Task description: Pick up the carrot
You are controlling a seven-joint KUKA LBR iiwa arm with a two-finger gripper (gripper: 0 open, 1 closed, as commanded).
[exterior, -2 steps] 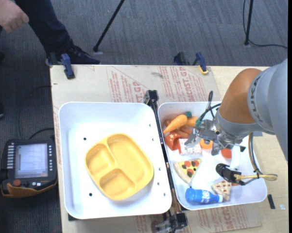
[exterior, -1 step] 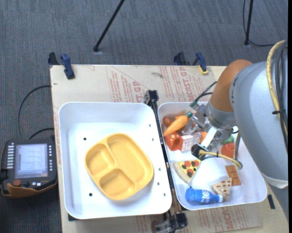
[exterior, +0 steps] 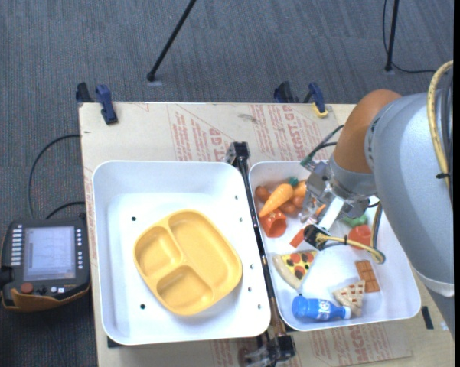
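Carrot (exterior: 278, 198) lies in the right bin (exterior: 390, 312), up in its far left corner and just beside the wall shared with the left bin (exterior: 122, 205). Its long axis runs on a slant, with the pointed orange tip toward the shared wall and the near side, and the green top toward the far edge and the bin's middle. The gripper (exterior: 319, 199) hangs over the far half of the same bin, near the carrot's green end and apart from it, so the carrot lies to the gripper's left in the camera view. Nothing shows in its grasp, and I cannot tell whether it is wide or narrow. I judge that the coming move turns on a short shift toward the shared wall, with the wrist turned to close across the slanted axis. The corner is crowded: small orange pieces (exterior: 292, 206) touch the carrot, and a red pepper (exterior: 274, 224) sits just on its near side. The bin also holds a pizza slice (exterior: 297, 266), a blue bottle (exterior: 318, 308), a waffle piece (exterior: 350, 294) and a brown bar (exterior: 367, 275). The left bin holds a yellow divided plate (exterior: 187, 260).
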